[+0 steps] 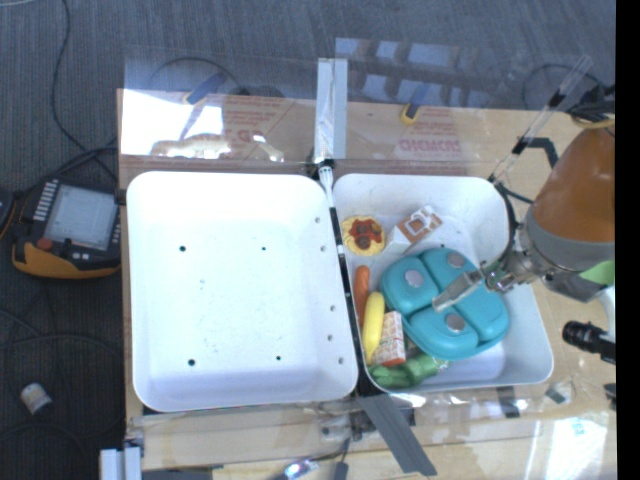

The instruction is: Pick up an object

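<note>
Over the right white bin (520,363), my gripper (452,290) touches the teal plastic four-lobed container (440,303); its state I cannot tell. Rigid, slick, light; gripping its rim seems best.

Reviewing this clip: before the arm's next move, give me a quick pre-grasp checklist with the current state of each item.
1. Gripper is over the right bin: ok.
2. A target lies beneath it, the teal container: ok.
3. An object is between the fingers: cannot tell.
4. Neighbours are clear of the target: not ok; the banana and snack packet crowd the container's left side.
5. Left bin is unobstructed for a drop: ok.
</note>
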